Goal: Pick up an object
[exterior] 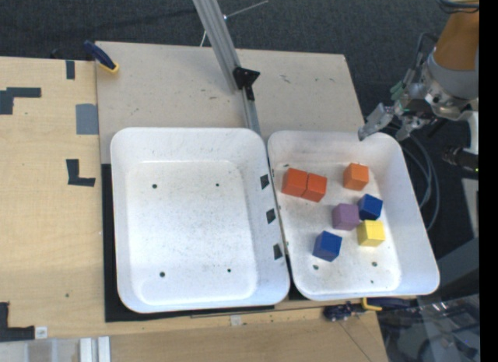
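Orange cube (356, 176) below-left of gripper (387, 121) | grip state unclear

Even, bright overhead light, soft shadows under blocks (343, 209), mild glare on white bins (187, 290), img slightly soft.

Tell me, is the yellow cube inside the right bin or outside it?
Inside. The yellow cube lies on the floor of the right bin, within its rim, beside a purple cube and a blue cube.
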{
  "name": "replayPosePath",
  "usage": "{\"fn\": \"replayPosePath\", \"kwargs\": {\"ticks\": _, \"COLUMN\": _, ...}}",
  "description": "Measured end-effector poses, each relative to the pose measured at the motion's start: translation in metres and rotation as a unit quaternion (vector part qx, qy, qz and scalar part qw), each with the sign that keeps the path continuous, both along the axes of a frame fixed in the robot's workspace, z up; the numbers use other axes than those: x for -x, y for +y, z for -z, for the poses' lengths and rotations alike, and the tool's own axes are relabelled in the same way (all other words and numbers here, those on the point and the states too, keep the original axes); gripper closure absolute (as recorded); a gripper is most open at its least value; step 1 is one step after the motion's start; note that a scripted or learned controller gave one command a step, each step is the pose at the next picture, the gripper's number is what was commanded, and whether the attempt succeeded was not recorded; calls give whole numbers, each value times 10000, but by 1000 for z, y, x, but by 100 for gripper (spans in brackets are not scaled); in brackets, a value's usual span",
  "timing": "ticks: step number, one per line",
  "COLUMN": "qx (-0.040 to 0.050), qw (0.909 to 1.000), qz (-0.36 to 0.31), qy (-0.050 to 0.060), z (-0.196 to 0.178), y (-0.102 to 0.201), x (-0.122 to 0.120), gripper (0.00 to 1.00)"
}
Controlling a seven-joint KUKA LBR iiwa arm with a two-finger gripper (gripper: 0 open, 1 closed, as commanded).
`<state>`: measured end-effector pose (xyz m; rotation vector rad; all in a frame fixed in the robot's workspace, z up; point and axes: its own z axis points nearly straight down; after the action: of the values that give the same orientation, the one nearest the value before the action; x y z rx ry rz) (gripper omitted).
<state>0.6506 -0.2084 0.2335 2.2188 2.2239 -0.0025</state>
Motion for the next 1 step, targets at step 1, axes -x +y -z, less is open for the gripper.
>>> {"fn": "replayPosePath", "kwargs": {"ticks": 1, "qx": 2, "qw": 10000, "qz": 2, "qy": 2, "z": 0, "y": 0, "x": 0, "gripper": 0}}
